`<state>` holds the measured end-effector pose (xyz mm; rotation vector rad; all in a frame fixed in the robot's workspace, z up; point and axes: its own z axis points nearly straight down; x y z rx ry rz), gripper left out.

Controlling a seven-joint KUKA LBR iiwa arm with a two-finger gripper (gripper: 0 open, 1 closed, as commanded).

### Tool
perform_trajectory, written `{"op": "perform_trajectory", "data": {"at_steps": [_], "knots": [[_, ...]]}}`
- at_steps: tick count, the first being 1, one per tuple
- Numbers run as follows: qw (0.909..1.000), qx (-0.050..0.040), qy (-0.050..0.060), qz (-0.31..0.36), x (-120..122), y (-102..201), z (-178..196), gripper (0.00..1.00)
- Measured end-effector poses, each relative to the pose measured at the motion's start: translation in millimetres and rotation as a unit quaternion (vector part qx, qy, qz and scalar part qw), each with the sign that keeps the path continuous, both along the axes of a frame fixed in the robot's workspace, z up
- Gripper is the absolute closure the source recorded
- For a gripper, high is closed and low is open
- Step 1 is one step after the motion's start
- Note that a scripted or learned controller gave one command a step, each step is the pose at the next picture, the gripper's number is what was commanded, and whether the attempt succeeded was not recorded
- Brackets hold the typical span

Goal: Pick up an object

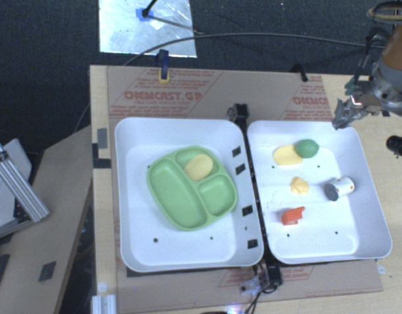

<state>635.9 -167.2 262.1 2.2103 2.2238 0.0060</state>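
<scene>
The hand (345, 115) hangs over the right bin's (367, 237) far rim; its grip state I cannot tell. Dropping there risks striking the rim, and the green ball (306, 148) touching the yellow piece (286, 154) may foul a grasp.

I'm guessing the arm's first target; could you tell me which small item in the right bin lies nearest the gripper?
The round green object, at the bin's far side beside the yellow piece, lies closest to the gripper; the others sit farther toward the front.

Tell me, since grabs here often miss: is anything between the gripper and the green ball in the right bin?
Nothing visible. The gripper sits over the far right corner of the right bin; the green ball lies left of it, with bare bin floor between. A yellow piece touches the ball's far side, away from the gripper.
</scene>
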Motion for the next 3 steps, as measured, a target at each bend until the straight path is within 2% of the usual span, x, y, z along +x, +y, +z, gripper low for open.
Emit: {"op": "perform_trajectory", "data": {"at_steps": [2,3], "knots": [[1.0000,0.0016,0.004,0.001,-41.0,105.1,-3.0,1.00],[1.0000,0.0017,0.004,0.001,-51.7,150.0,-18.1,1.00]]}}
